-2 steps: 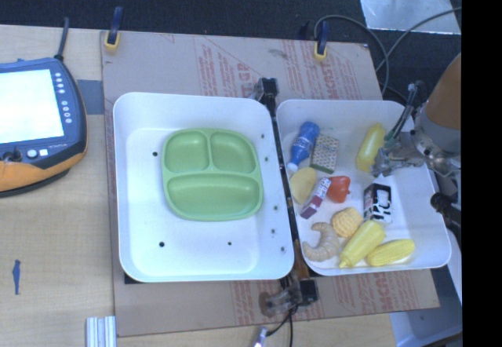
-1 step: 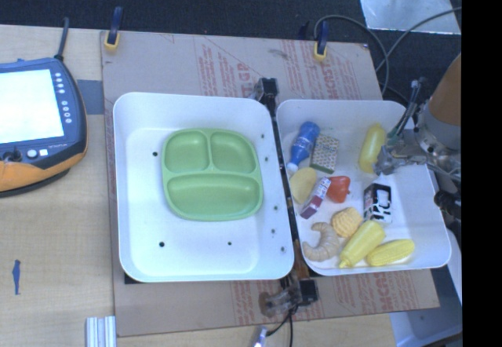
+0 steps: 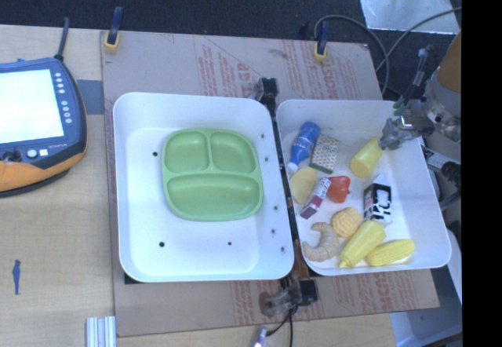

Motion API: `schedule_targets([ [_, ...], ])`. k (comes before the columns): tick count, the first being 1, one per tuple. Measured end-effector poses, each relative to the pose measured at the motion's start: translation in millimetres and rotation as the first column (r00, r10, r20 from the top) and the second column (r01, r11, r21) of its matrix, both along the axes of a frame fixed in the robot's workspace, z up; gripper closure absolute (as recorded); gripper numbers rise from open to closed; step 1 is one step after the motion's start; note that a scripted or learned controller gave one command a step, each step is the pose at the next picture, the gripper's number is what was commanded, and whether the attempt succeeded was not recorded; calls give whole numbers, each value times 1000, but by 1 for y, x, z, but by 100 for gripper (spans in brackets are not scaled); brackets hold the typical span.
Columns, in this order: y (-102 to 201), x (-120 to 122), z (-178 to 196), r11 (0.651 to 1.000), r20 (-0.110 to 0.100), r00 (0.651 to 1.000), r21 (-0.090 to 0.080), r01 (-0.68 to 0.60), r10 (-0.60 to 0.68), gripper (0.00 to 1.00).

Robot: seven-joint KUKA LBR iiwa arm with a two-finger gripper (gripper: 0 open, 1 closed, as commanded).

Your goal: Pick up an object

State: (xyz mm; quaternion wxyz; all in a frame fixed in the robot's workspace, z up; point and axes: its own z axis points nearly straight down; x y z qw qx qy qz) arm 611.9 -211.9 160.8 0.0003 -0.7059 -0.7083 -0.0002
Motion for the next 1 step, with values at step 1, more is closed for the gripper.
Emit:
schedule_targets([
  [1,0,0,10,1000,-1,1000,0,-3,3,100],
])
